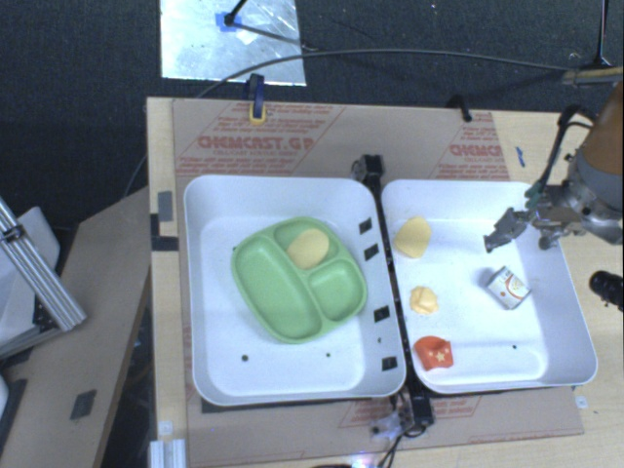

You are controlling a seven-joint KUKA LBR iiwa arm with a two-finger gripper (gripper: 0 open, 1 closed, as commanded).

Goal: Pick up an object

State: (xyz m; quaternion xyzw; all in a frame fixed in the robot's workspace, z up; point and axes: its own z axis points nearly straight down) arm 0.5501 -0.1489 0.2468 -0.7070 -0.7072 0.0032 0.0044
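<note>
camera view: two white bins side by side
gripper (524, 227): over right bin (561, 354), fingers spread, holding nothing
small can (507, 287): lies just below gripper, apart from it
right bin also: two yellow pieces, red piece (434, 352)
left bin: green tray (278, 305) with yellow lump

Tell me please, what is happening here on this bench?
A robot arm reaches in from the right, its gripper above the right bin, near a small white can. It holds nothing. Three food pieces also lie in that bin. The left bin holds a green divided plate with one yellow piece.
</note>
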